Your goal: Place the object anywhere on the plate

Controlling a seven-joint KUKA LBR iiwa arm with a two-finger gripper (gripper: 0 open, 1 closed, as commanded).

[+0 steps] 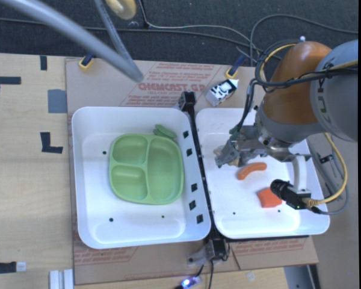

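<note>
Two white bins sit side by side on the worktop (24,179), and the job of loading the green plate (147,167) looks barely begun. The plate, a divided tray with three compartments, lies in the left bin (90,221) with nothing on it; a small green scrap (164,131) rests just off its upper right rim. The likely objects to move lie in the right bin (228,215): an orange sausage-shaped piece (252,171) near the middle, and an orange-red block (268,198) below it, close to a black fitting (287,192) on the arm. The grey arm (301,95) with its orange band reaches in from the right, and its claw (228,153) hangs low over the right bin, just left of the sausage-shaped piece and apart from it. The claw's dark tips blur together at this angle, so how wide it stands cannot be told; nothing can be seen caught in it. Judged from this, every step remains: closing on an object, lifting it clear, carrying it across the divider (195,155) between the bins and setting it down on the plate.
</note>
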